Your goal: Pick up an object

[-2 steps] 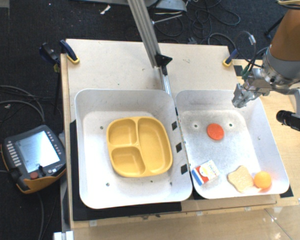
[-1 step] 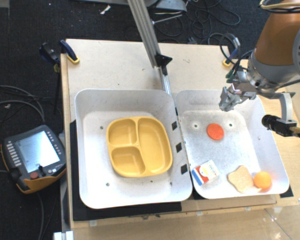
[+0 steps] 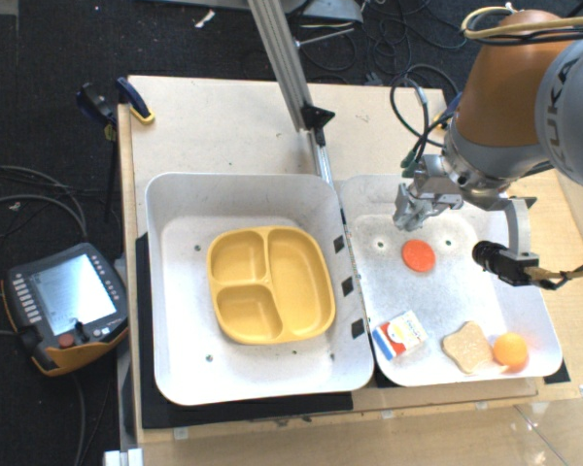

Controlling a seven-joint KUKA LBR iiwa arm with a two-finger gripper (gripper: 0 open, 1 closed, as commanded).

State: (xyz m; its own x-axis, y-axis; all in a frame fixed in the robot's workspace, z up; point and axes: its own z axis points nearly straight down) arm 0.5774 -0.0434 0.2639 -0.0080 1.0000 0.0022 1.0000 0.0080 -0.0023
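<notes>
My gripper [image 3: 409,216] hangs over the back of the right bin [image 3: 534,304], just up and left of a flat red-orange disc [image 3: 419,256] lying on the bin floor. Nothing shows between its tips. Near the bin's front edge lie a small white carton with red and blue print [image 3: 400,335], a tan slice of bread [image 3: 467,347] and a small orange ball [image 3: 511,350]. A yellow divided plate [image 3: 269,284] with three compartments sits in the middle of the left bin [image 3: 175,260].
A slanted metal pole [image 3: 284,51] runs from the top of the view down to the divide between the bins. A teach pendant [image 3: 66,304] lies on the floor at left. Cables trail behind the bench.
</notes>
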